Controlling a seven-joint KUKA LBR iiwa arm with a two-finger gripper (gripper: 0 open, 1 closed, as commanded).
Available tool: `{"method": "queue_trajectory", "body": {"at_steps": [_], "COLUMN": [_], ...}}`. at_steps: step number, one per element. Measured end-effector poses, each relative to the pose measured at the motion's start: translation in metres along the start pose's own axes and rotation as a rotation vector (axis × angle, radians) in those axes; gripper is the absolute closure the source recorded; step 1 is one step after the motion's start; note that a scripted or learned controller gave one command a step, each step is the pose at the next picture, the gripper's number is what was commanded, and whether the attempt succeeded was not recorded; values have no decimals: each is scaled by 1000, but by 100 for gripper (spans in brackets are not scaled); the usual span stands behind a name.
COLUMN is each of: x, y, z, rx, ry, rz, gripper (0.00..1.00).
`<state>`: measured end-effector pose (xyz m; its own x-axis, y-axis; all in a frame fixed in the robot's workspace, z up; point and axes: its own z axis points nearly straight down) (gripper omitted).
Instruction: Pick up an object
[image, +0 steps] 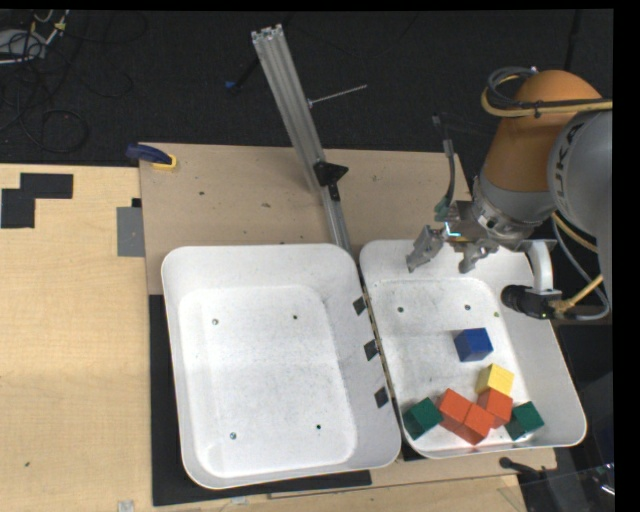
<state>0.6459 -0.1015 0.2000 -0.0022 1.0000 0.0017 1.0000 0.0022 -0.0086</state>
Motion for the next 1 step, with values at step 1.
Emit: {"method": "queue_trajectory", "body": {"at_steps": [1], "x": [0], "y": [1], "z": [-3], "rx": [-5], "ry": [-1], "rz": [-1], "gripper": [0]}}
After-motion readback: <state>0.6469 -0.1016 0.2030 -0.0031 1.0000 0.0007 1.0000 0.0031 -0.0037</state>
